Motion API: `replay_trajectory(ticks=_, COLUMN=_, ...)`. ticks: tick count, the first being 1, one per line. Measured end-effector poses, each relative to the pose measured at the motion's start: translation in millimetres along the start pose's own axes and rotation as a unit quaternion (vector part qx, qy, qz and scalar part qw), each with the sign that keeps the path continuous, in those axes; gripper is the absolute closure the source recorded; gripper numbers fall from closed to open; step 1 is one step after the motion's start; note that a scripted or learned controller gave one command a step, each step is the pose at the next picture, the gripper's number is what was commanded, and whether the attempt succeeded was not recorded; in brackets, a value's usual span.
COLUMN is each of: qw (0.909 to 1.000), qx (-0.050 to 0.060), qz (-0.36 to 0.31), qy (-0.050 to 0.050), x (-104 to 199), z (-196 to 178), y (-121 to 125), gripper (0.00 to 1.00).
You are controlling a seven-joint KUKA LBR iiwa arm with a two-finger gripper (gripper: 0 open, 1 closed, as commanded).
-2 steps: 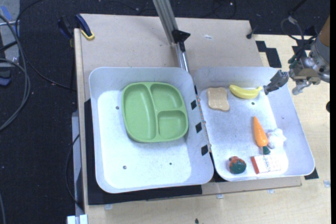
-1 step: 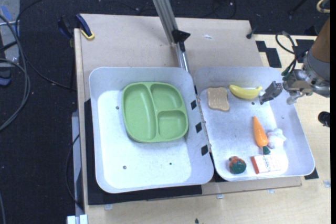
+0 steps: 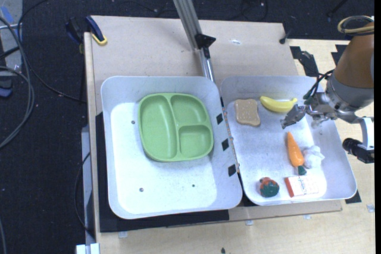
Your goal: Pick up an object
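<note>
The arm is hanging its pincer [image 3: 296, 116] over the right white bin [image 3: 333, 157], just beside the curved yellow toy banana [image 3: 277, 104] and above the orange toy carrot [image 3: 294, 150]. To do this well, I'd be centring over one item before descending. How wide it's standing, I cannot tell; nothing seems gripped.

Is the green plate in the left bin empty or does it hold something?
Empty. All three compartments of the green plate show bare green; the food items lie in the right bin.
</note>
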State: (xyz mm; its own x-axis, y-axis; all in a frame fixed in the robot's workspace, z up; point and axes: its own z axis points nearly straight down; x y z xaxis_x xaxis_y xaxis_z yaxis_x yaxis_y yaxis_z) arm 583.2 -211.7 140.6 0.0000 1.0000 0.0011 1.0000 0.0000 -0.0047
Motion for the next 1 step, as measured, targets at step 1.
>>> replay_trajectory(ticks=1, qw=1.0000, qx=-0.003, qz=0.000, qy=-0.002, x=0.1, z=50.2, y=0.6, gripper=0.00)
